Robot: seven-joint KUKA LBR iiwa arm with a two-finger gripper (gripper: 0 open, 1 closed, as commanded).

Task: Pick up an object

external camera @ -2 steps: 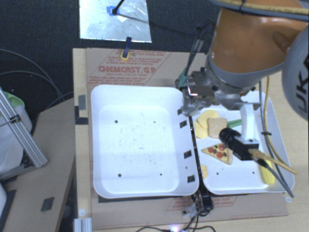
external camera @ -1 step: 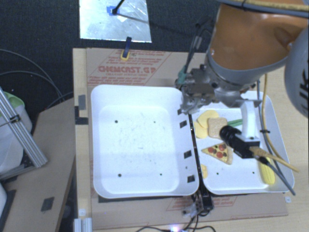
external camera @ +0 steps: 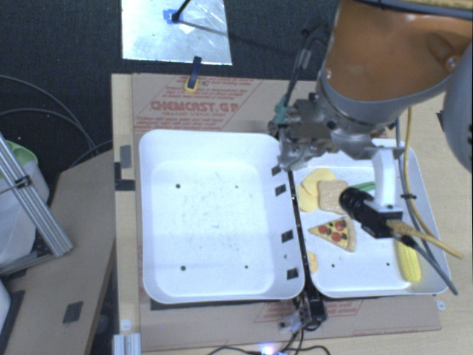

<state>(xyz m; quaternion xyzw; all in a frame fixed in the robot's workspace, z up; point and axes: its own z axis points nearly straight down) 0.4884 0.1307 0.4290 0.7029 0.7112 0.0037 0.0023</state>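
Lying in the right bin [external camera: 369,276]: one pizza slice [external camera: 335,232], one corn cob [external camera: 409,261]; pincer [external camera: 295,154] state unclear

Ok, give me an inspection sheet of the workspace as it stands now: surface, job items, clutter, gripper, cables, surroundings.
Surface: two shallow white bins, left bin and right bin, on a printed cardboard sheet.
Job's things: in the right bin, a toy pizza slice, a yellow corn cob, a tan toast-like square, pale yellow pieces.
Clutter: nothing seen.
Gripper: the gripper hangs over the bins' shared edge; finger state unclear.
Cables: black leads run along the arm.
Surroundings: a metal plate behind the bench.
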